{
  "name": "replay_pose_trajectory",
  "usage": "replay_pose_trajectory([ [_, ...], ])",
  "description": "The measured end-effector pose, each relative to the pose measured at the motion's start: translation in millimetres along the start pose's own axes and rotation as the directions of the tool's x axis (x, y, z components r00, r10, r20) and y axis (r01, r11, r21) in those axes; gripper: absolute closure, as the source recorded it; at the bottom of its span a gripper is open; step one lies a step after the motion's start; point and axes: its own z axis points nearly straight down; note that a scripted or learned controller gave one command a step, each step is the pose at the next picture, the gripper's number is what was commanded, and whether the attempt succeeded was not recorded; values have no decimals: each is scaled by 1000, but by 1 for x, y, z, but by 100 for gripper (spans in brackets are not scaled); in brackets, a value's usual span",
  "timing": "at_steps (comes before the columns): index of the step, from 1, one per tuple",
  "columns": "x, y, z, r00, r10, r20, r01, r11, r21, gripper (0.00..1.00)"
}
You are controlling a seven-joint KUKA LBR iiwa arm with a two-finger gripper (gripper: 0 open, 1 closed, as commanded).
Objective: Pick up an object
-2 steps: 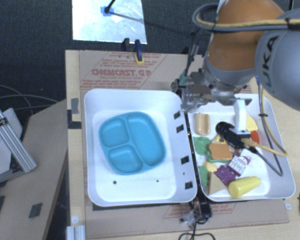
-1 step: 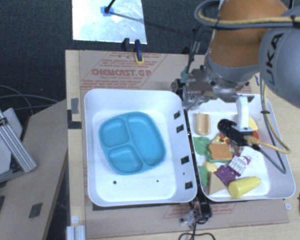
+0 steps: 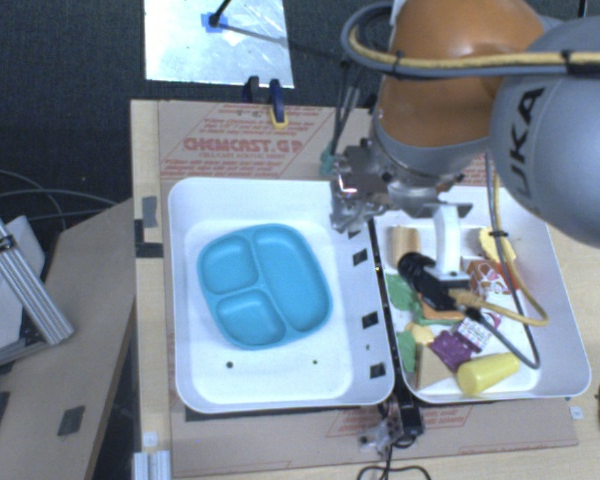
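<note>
**A:** Starting far left: slanted metal rail [image 3: 25,278] off the bench. Then over to the left bin [image 3: 280,373]. Just a blue plate [image 3: 265,286] in there, lying flat, three compartments facing up, roughly mid-bin.

**B:** Yep, same here. Printed cardboard [image 3: 230,143] under both bins too, poking out at the back. And the arm?

**A:** Reaching in from the right. Big grey arm [image 3: 570,138] with the orange band [image 3: 460,58] bulging over the back of the right bin, bent down and leftward at the wrist. Gripper [image 3: 348,211] hanging right at the seam between the bins, over the left bin's back right corner, well apart from the plate. Honestly can't tell if clamped or loose, too dark and blurry at the tip.

**B:** And the stuff to grab?

**A:** All heaped in the right bin [image 3: 555,343]. Tan roll [image 3: 405,240] near its back left. Green piece [image 3: 408,346] lower down by the left wall, purple piece [image 3: 450,348] just beside that. Yellow cone [image 3: 488,371] at the front, touching the purple one. Red-and-white packet [image 3: 495,280] further back and to the right.
</note>
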Motion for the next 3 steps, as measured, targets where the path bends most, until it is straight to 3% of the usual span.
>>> replay_pose_trajectory([
  [2, -3, 2, -21, 1000, -7, 2, 7, 1000, -3, 100],
  [3, 35, -43, 24, 1000, 2, 2, -2, 1000, 7, 100],
])
